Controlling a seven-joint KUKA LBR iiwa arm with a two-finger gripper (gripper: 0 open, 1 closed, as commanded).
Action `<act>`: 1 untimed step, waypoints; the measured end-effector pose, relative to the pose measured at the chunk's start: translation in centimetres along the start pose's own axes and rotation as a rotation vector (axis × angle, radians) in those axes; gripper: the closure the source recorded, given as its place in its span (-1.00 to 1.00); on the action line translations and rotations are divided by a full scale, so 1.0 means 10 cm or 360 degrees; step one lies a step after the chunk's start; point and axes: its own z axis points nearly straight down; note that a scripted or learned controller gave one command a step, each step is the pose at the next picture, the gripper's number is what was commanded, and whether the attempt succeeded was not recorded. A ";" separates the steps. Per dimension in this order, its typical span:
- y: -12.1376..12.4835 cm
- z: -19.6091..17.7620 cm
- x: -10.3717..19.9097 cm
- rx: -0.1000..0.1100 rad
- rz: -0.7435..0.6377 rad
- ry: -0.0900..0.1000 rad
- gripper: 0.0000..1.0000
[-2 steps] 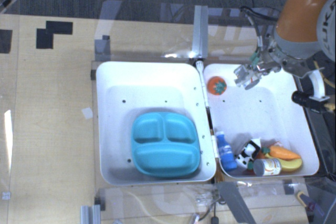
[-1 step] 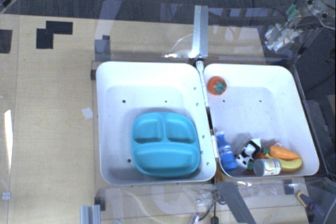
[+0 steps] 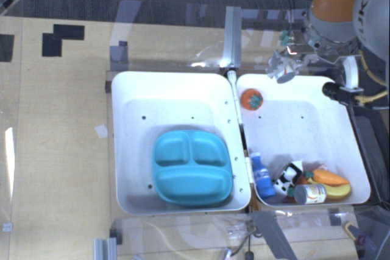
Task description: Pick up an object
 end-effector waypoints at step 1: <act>0.00 0.00 0.00 -0.0001 0.0000 0.0000 -1.00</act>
